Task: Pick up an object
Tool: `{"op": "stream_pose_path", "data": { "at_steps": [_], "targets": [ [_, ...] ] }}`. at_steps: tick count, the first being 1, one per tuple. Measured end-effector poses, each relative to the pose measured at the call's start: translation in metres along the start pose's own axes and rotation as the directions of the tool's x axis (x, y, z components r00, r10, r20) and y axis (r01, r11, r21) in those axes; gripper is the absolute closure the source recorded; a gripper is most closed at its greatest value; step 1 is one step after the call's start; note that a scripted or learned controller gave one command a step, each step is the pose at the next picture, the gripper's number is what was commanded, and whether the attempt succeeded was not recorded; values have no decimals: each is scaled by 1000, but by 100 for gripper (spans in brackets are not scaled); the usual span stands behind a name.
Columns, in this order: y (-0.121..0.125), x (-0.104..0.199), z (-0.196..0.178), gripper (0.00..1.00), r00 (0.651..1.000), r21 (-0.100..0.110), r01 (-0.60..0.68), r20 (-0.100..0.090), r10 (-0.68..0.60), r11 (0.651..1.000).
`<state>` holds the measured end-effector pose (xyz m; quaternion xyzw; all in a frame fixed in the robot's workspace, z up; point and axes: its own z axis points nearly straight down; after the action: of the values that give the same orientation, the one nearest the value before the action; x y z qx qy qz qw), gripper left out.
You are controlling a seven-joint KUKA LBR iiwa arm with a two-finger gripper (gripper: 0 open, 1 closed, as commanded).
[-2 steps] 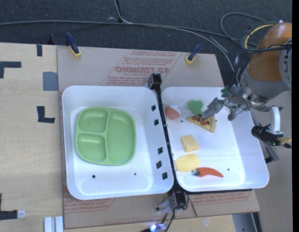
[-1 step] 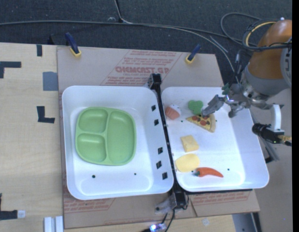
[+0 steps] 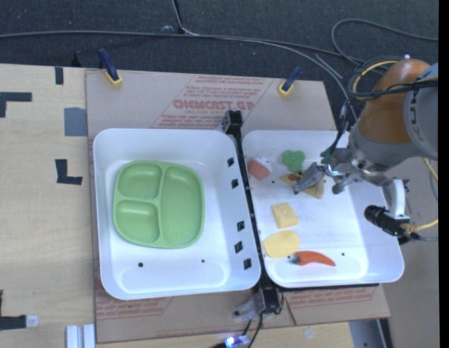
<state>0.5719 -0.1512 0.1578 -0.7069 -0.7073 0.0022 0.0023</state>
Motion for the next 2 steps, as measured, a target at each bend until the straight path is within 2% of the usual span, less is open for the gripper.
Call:
{"op": "stream_pose_path", "data": {
  "at_steps": [1, 2],
  "targets": [
    [2, 10, 52, 0, 1000, 0, 1, 0, -1, 1000],
    [3, 10, 73, 0, 1000, -6, 0, 2, 0, 1000]
  ]
}}
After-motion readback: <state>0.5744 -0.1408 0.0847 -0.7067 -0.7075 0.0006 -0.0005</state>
